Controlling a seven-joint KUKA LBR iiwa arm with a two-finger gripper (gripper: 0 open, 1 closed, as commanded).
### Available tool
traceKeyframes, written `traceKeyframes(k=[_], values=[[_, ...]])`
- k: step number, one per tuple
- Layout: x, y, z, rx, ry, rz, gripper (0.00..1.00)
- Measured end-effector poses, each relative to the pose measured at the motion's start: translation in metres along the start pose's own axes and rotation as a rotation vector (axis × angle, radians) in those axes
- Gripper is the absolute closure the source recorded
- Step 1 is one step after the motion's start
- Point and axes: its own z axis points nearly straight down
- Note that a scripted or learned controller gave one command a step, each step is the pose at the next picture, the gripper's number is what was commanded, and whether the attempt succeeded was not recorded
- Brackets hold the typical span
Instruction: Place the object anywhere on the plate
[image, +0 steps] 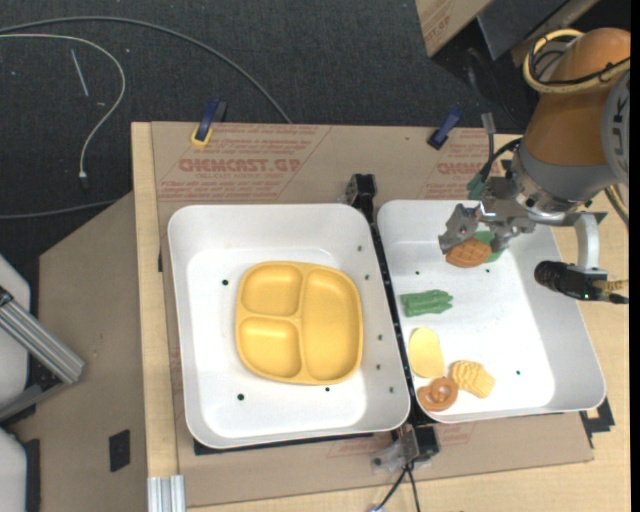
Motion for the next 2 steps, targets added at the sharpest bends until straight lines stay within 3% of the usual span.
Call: traceKeyframes(k=[2], values=[[0.110, -0.021, -0.005, 0.001, -0.002, 0.006, 1.00]])
